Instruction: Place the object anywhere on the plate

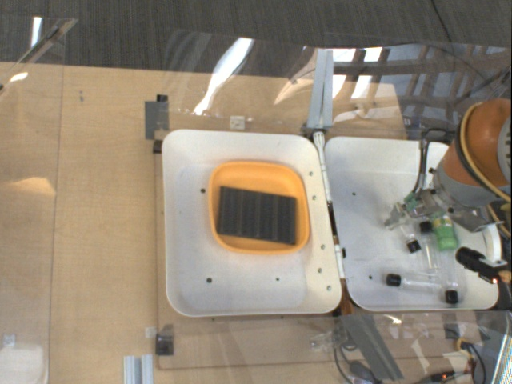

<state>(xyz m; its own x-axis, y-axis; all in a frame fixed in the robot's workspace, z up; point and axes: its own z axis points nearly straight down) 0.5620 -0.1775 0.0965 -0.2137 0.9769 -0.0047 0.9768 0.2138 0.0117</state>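
At right of frame, the end effector [428,218] hovers over the right bin [360,174], grip state unclear; pickup pending, then carrying to the orange plate [258,174].

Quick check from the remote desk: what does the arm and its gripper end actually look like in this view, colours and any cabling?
The arm enters from the right: a rounded orange band above a grey wrist section. Below it the gripper is a cluster of pale metal and clear parts with a green piece and small black tips. A thin dark cable runs along the wrist, and a black part with a red spot sits nearby.
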